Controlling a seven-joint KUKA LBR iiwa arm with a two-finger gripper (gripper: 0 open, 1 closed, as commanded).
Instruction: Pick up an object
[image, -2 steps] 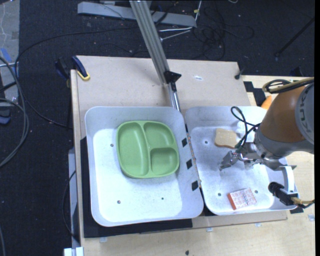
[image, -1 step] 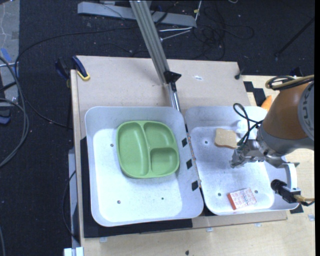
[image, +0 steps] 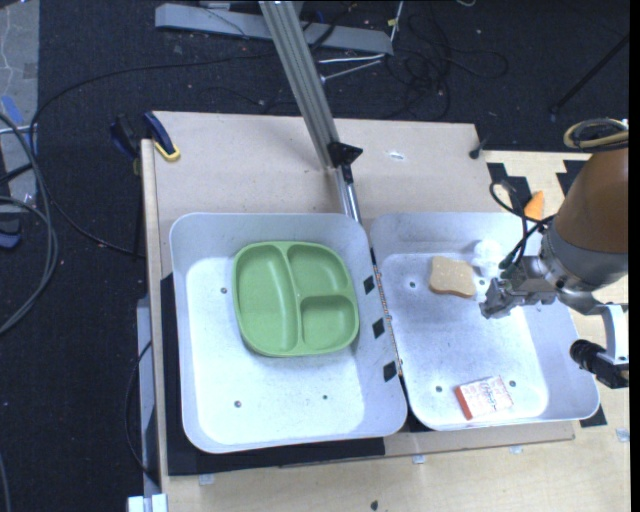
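The room's floor (image: 70, 300) is dark speckled carpet, crossed by loose black cables (image: 60, 100) on the left and along the top; on it stands a pale wooden bench (image: 250, 165), its bare top showing beyond and in front of the bins; a slanted grey metal pole (image: 305, 85) runs from the top of the view down to the seam between the bins, with a small black clamp on it. The left bin (image: 200, 400) is shallow and white, its floor finely speckled; a green divided plate (image: 296, 298) with three compartments lies in its upper middle. The right bin (image: 560, 395) sits touching it along a row of black clips (image: 380, 325). The arm (image: 598, 225), grey with an orange band, comes in from the right over the right bin's far right side; its gripper (image: 494, 303) hangs low over the bin floor, and I cannot tell how the fingers stand. A tan bread-like piece (image: 452, 277) lies in the right bin's upper middle, just left of the gripper, apart from it; a small red-and-white packet (image: 485, 398) lies flat near the bin's front edge, well apart from the gripper; a yellow-and-blue tool (image: 160, 138) rests at the bench's far left corner.
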